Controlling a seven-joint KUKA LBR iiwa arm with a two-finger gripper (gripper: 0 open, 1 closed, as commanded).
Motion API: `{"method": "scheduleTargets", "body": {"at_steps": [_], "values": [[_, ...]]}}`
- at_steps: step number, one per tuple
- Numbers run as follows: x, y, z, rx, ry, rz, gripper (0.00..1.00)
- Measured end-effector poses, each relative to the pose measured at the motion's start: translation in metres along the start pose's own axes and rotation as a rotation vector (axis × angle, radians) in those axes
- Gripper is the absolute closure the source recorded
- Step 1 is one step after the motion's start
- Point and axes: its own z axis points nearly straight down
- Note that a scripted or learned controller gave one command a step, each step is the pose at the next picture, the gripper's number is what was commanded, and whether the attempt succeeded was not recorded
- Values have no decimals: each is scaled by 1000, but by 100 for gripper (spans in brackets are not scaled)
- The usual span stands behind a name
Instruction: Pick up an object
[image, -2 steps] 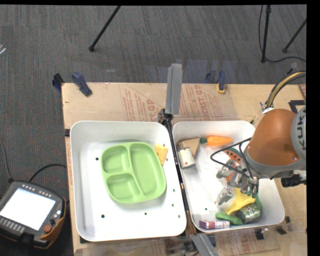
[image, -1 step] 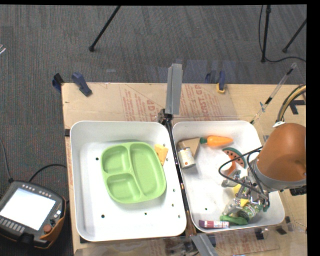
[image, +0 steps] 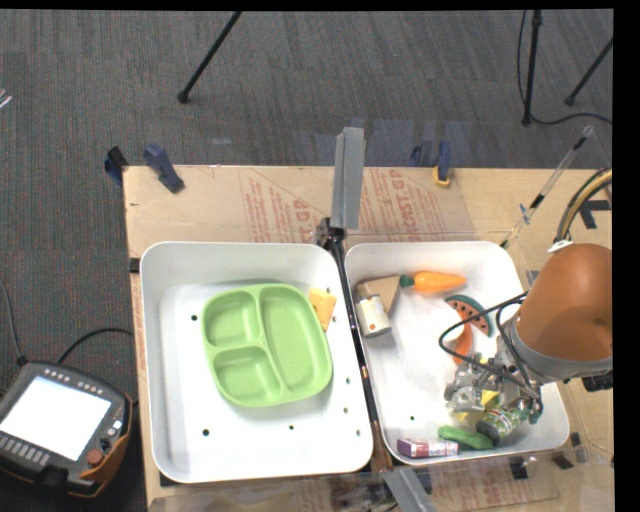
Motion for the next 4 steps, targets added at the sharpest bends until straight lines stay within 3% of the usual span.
{"method": "scheduleTargets", "body": {"at_steps": [1,2,3,4], "values": [[-2,0,-1,0,-7,1,0],[-38,17,14,3,13,194,0],[-1,-7,10,2,-2,264,0],[-15,9,14,3,13,228,0]]}}
